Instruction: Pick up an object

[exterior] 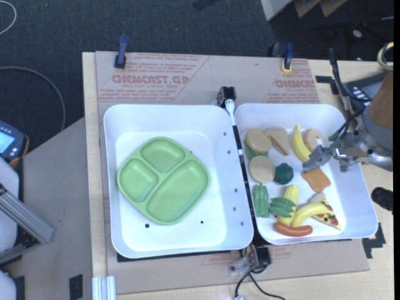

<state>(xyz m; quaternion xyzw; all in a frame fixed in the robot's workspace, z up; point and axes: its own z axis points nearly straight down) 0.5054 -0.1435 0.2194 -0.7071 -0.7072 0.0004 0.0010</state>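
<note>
Camera view shows the jaws (320,157) low over the right bin (362,211), among a tight cluster of toy food — the tip sits between the upright banana (301,144) and the orange bread slice (317,180). How far apart they stand I cannot tell; the metal at the tip blurs into one grey shape, and nothing is visibly caught in it. The candidates for a pick all lie in this bin: round buns (257,140), a green broccoli piece (284,173), a second banana (309,211), a pizza slice (329,219) and a red sausage (292,230). The left bin (119,217) holds a green divided plate (164,179). The main risk, I judge, is crowding — pieces touch or overlap, so a closing grip may nudge a neighbour aside, pinch two at once, or slide off the banana's curved skin. A grab at a flat piece like the bread may scrape the bin floor instead.
</note>
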